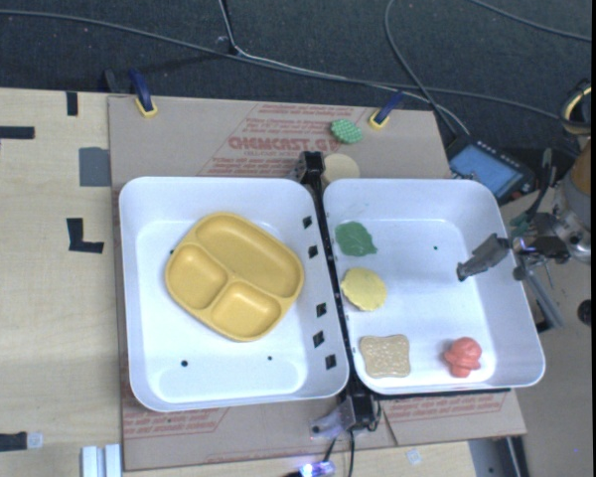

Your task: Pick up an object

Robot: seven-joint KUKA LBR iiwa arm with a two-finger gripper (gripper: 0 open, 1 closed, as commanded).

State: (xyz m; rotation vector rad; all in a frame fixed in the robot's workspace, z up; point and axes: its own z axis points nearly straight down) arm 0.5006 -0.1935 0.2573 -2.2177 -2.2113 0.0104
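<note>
The arm is cut off at the right edge, and the jaws (480, 259) are too dark and small to tell whether they are open. They hang over the right bin's (417, 195) right rim, apart from the red object (462, 356) in its near corner.

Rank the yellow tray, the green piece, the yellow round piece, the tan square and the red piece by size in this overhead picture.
1. Yellow tray
2. Tan square and yellow round piece, too alike to rank
3. Green piece and red piece, also close
</note>
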